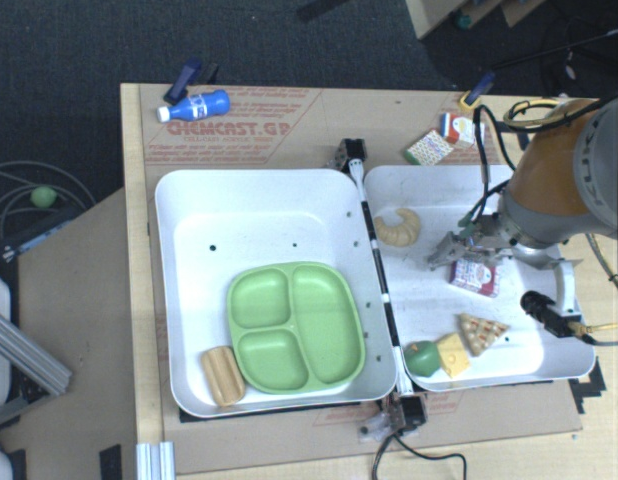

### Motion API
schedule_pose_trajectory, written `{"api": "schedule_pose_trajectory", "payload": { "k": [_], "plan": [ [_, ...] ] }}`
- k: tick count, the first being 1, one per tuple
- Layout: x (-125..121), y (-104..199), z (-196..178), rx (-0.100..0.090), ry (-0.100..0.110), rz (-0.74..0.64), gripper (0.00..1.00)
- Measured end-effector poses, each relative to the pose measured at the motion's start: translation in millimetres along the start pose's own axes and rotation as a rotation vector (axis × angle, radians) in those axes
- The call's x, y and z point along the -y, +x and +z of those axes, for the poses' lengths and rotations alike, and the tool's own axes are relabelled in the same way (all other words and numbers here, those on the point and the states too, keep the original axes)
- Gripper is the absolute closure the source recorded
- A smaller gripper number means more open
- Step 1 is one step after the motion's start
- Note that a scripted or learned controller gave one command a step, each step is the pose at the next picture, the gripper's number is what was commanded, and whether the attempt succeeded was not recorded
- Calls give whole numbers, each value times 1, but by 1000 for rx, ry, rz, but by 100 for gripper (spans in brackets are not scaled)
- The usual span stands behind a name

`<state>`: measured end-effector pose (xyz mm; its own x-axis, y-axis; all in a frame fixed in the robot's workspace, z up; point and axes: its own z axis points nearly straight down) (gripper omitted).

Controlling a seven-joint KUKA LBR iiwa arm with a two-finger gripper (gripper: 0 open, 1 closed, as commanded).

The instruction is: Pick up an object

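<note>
The arm comes in from the right, and its pincer (pixel 457 250) sits low in the right bin (pixel 429 183), metal tips pointing left. Whether those tips are spread or closed I cannot tell; they blur into a dark tangle. Touching the pincer on its near side lies a small red and white packet (pixel 476 276), flat on the bin floor, not gripped. A croissant (pixel 399 227) rests just to the far left of the pincer, close to the bin's left wall. Near the bin's near edge sit a pizza slice (pixel 482 332), a yellow cheese wedge (pixel 452 355) and a green apple (pixel 423 358), bunched together. The middle of that bin, left of the packet, is open white floor. In the left bin (pixel 189 228) a green divided tray (pixel 292 325) lies with a tan bread piece (pixel 223 376) beside its near left corner. The arm's grey body hides the right bin's far right corner.
</note>
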<state>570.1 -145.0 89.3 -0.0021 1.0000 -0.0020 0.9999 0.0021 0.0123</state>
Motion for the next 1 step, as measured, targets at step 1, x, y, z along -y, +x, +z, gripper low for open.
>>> {"api": "schedule_pose_trajectory", "payload": {
  "k": [1],
  "plan": [
    [-1,-3,-11,6,-6,3,100]
  ]
}}
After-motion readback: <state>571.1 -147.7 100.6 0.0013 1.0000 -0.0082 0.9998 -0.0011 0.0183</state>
